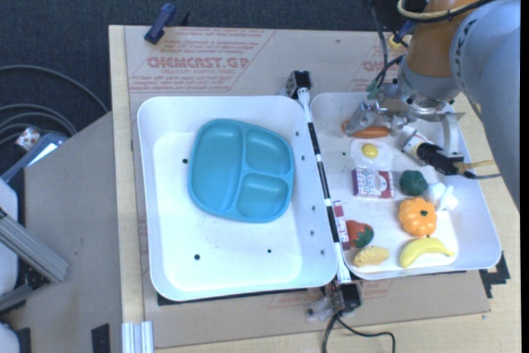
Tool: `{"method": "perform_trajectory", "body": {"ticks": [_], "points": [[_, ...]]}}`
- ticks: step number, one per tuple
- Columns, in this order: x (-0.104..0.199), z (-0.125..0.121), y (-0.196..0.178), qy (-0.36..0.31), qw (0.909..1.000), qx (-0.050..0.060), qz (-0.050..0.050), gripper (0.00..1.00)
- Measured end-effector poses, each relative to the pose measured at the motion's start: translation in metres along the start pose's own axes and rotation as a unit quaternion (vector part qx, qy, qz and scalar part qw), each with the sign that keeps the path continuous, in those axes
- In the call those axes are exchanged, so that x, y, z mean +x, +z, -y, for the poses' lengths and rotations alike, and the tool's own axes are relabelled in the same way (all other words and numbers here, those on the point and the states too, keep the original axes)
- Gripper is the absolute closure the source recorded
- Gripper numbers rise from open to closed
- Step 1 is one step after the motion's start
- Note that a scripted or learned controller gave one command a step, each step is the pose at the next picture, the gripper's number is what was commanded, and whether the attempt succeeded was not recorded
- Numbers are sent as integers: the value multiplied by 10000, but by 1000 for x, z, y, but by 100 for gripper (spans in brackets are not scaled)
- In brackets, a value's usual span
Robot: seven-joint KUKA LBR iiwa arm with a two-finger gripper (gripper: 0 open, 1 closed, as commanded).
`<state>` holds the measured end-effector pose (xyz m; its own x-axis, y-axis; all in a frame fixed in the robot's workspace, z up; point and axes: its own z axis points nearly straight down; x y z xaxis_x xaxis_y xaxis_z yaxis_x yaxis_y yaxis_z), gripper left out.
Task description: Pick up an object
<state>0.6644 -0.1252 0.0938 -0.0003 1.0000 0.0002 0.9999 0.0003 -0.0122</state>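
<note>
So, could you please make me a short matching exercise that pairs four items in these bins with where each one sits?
Items:
1. blue divided plate
2. banana
3. fried egg
4. pumpkin

Places:
A. right bin, near corner
B. left bin, middle
C. right bin, just above the banana
D. right bin, far part, near the gripper

Pairs: 1-B, 2-A, 3-D, 4-C

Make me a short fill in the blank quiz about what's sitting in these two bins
1. The blue divided plate lies in the ____ bin.
2. The pumpkin is coloured ____.
3. The banana lies just ____ the pumpkin in the camera view.
4. The gripper is over the ____ bin.

Missing words: left; orange; below; right
</note>
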Motion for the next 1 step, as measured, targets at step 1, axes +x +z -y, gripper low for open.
{"method": "perform_trajectory", "body": {"ticks": [1], "points": [[34,55,-98,-2,10000,-57,-5,100]]}}
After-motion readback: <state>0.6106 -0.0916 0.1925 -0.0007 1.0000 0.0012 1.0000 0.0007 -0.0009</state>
